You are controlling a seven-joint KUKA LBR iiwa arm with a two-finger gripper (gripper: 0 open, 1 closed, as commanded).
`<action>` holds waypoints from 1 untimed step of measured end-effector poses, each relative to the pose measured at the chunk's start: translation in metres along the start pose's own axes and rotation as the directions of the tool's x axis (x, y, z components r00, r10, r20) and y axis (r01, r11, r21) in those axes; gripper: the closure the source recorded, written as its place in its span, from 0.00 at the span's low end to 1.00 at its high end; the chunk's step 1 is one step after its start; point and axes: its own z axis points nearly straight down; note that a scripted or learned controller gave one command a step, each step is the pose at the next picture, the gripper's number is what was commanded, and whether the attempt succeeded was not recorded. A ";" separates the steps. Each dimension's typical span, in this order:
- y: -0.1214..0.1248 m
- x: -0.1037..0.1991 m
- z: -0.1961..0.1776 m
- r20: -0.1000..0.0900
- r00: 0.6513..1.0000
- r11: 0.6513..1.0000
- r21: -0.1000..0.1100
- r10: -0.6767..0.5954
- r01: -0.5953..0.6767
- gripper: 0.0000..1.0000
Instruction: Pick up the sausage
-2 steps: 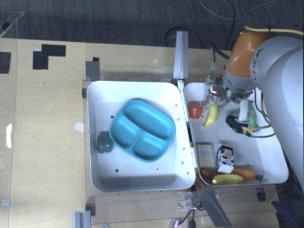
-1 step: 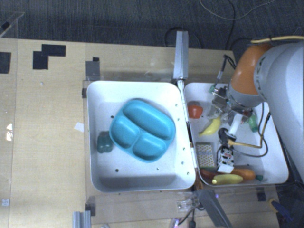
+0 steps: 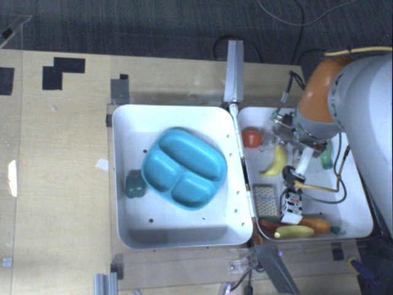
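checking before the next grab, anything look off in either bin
Nothing spilled or broken. The blue plate sits skewed in the left bin; in the right bin, a yellow piece lies against the dark red sausage.

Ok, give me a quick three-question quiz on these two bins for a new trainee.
1. True or false: the blue divided plate lies in the left bin.
2. Which lies nearest the red tomato? A banana; B carrot; C grey-green block.
3. Fill in: the dark red sausage lies in the ____ bin.
Key: 1 true; 2 A; 3 right.
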 end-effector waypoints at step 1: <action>0.051 0.026 -0.059 0.001 1.000 1.000 0.001 -0.017 0.017 0.00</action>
